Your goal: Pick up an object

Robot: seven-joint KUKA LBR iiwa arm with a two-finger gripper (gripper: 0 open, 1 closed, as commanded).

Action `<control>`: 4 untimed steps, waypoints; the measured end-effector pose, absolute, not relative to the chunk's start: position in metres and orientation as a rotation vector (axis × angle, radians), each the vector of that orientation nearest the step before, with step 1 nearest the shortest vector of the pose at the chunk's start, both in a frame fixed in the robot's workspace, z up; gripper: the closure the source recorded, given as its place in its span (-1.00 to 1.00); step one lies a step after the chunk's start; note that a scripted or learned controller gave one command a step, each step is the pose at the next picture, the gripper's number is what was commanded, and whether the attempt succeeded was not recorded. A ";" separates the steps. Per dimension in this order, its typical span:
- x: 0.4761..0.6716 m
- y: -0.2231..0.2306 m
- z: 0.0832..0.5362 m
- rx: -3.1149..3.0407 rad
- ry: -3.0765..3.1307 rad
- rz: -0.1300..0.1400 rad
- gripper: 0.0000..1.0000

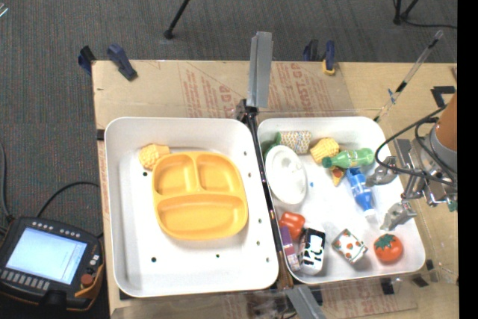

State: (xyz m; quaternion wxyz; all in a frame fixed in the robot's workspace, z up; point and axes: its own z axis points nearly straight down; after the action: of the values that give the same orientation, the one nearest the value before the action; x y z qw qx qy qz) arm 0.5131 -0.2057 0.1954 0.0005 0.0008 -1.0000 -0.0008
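**Claw poised at the right bin's edge, nothing in hand**

We see the claw [394, 199] hanging over the right-hand side of the right bin [373, 125], its two fingers spread apart with only bare white floor between them. Nothing is gripped. Just left of it lies the blue bottle [361, 191], and below it sits the tomato [388, 248] in the bin's near corner. Either one, we judge, is the likely target, since both are close to the fingers.

The rest of the clutter crowds the same bin: a green bottle [349, 158] lying on its side, a corn cob [323, 149], a white lid [287, 174] leaning toward the dividing wall, a small patterned box [349, 245]. Packed this tightly, a clean grip needs the fingers to straddle one item only.

The left bin [119, 160] holds the yellow divided plate [200, 194], flat in the middle, with a second corn piece [152, 155] touching its far corner. Both bins sit side by side on the tabletop [187, 90].
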 end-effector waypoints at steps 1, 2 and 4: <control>0.556 -0.211 0.089 0.097 -3.129 -0.010 -1.00; 0.561 -0.126 0.087 0.070 -3.140 -0.005 -1.00; 0.607 -0.179 0.089 0.466 -3.109 0.000 -1.00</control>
State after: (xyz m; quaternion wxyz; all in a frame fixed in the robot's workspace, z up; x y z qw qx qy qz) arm 0.6068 -0.1791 0.0887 -0.0013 0.1484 -0.9889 -0.0001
